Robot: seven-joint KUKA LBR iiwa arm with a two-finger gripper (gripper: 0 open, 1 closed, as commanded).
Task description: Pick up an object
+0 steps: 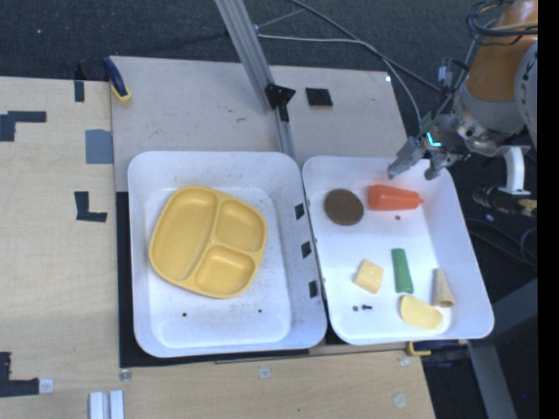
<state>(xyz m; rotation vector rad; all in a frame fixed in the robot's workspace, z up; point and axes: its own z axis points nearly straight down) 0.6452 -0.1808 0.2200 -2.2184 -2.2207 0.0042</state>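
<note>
**Claw hanging over the carrot, nothing grabbed yet**

The claw (417,163) sat spread open and empty above the far edge of the right bin (463,234), just beside the orange toy carrot (395,198). The carrot lay on its side near a brown disc (344,207). It looked like light, stiff, slick plastic, so I'd pinch it across the thick middle.
</note>
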